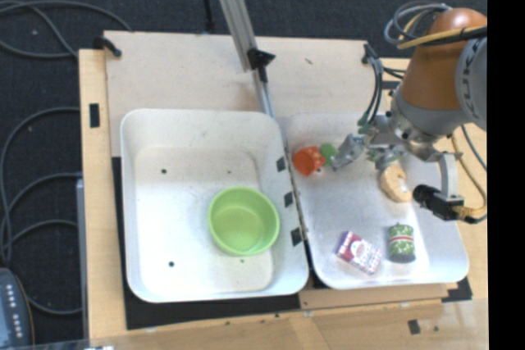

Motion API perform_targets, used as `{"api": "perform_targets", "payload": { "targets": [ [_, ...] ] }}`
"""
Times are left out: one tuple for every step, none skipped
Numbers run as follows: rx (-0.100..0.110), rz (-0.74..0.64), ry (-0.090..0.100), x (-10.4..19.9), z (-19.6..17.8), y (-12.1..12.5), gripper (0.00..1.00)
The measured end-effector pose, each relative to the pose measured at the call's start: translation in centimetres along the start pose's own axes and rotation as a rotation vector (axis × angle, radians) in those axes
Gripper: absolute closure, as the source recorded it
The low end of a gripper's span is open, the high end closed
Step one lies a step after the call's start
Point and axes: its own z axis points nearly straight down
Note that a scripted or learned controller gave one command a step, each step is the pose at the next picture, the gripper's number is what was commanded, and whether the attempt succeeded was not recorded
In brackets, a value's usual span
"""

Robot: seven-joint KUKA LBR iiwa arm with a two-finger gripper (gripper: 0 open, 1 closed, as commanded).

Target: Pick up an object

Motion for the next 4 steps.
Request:
{"api": "perform_targets", "payload": {
  "targets": [
    [0.0,0.001,0.0,0.0,0.0,0.0,0.0],
    [0.004,0.004,-0.004,-0.5,4.3,0.2,0.0],
    [0.005,0.005,-0.003,-1.6,9.1,-0.2,0.0],
    [0.001,0.006,-0.003,-1.8,10.4,-0.2,0.0]
  ]
}}
